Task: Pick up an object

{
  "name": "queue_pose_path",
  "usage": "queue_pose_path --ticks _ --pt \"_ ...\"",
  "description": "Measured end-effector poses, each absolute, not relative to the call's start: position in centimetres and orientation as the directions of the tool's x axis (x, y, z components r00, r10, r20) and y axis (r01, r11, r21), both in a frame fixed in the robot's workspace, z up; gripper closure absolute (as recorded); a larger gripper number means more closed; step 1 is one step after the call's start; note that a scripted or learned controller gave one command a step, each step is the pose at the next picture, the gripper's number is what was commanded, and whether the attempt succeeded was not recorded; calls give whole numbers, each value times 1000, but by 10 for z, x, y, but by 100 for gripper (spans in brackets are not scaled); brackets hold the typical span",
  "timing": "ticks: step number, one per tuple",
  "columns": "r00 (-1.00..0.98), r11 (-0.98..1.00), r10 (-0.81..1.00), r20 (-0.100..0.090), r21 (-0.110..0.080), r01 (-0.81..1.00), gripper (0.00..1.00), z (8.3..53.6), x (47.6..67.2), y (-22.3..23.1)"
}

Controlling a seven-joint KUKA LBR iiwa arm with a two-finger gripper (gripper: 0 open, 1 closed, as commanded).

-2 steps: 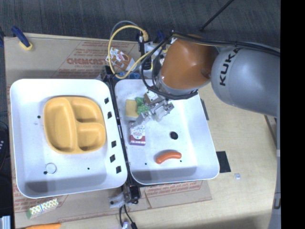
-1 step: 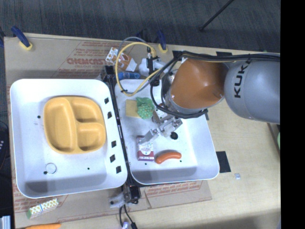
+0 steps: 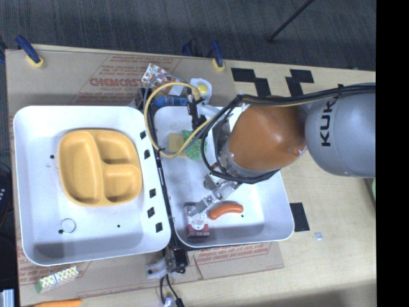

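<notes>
My gripper (image 3: 209,194) hangs low over the right bin (image 3: 275,226), below the arm's orange band, and its fingers stand apart with nothing between them. An orange sausage-shaped object (image 3: 226,210) lies just right of the lower fingertip, touching or nearly touching it. A small dark red and white box (image 3: 197,222) sits just below the gripper by the bin's front wall. A pale yellow piece (image 3: 175,142) and a green object (image 3: 187,137) lie at the back of the same bin, partly hidden by the arm.
The left bin (image 3: 38,235) holds a yellow divided tray (image 3: 100,165). A yellow cable (image 3: 151,107) loops over the divider between the bins. Small packets lie on the bench at the back (image 3: 153,74) and front left (image 3: 57,277).
</notes>
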State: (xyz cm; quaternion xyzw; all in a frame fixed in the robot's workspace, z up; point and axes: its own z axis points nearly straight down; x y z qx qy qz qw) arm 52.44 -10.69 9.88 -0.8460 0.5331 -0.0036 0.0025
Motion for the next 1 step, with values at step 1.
queue_pose_path --ticks 1 --pt "515 -515 -857 -4 3 -857 0 96 559 -115"
